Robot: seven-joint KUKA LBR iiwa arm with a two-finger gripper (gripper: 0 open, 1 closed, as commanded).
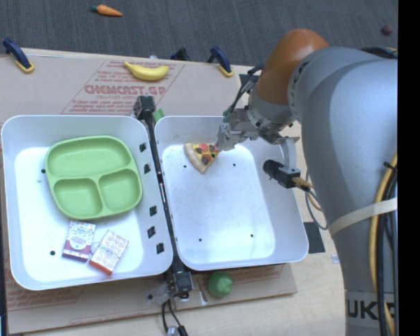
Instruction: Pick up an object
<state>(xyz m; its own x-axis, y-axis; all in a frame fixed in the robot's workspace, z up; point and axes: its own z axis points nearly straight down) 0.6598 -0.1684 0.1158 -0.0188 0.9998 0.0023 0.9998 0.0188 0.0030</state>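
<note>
1. The arm (350,152) has bulky, rounded grey segments with a smooth shell.
2. An orange band (290,65) caps the wrist joint.
3. A yellow cable (390,187) runs along its side.
4. White letters "UK" (367,310) mark the lower body.
5. A pale strap (364,212) crosses the grey shell.

Place: my robot lab test bench.
Surface: cardboard sheet (126,82) held by blue clamps (19,54).
Floor: grey carpet (196,12).
Setup: my grey arm (343,117) over two white bins (287,215).
Props: toy banana (146,69), toy carrot (107,10).
</note>
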